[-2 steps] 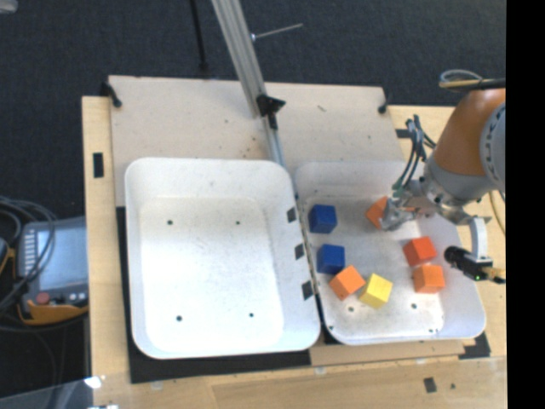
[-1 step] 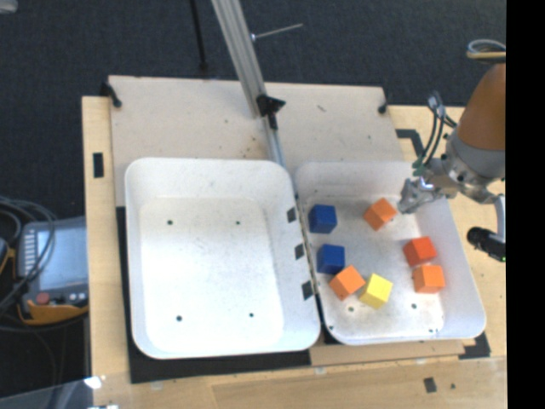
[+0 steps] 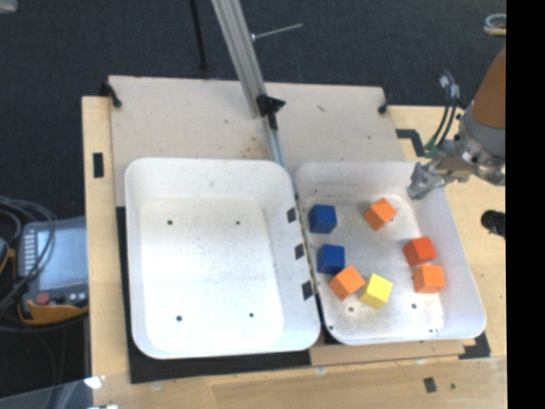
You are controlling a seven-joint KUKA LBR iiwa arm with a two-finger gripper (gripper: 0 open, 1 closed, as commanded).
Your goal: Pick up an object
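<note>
bench: dark carpet around it, two white bins side by side
blocks: all in the right bin — orange block is nearest the gripper
gripper: over the bin's top right corner, holding nothing — can't tell about its opening
tip: centre over that orange block, then drop straight down

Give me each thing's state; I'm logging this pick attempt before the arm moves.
Gripper: over the right bin's upper right rim, holding nothing.
Right bin: holds seven cubes, all resting loose.
Yellow cube: touching an orange cube.
Left bin: upright beside the right bin.
</note>
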